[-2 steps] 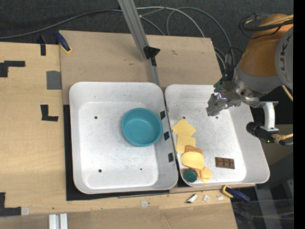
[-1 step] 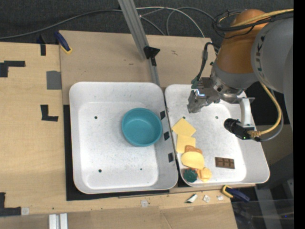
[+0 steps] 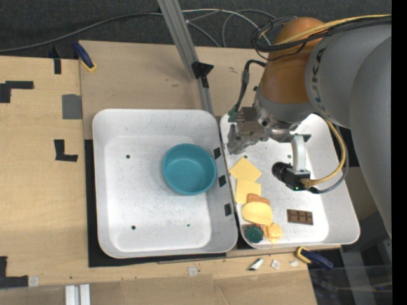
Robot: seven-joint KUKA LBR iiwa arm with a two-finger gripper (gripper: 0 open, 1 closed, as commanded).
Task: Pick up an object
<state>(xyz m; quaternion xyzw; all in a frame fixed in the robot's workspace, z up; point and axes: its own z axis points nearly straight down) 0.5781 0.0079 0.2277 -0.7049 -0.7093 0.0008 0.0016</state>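
Cardboard-covered surface [image 3: 38, 170] with two white bins; the left bin [image 3: 114, 170] holds a teal bowl [image 3: 189, 169] at frame centre. My tool [image 3: 240, 137] hangs over the right bin [image 3: 337, 215], just above the yellow pieces [image 3: 247, 180], brown chocolate bar [image 3: 299, 217] lower right. Can't tell its grip state, honestly.

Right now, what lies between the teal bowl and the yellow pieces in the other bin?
In the camera view, between the bowl and the yellow pieces lie bare left-bin floor and the bins' adjoining rims with black clips.
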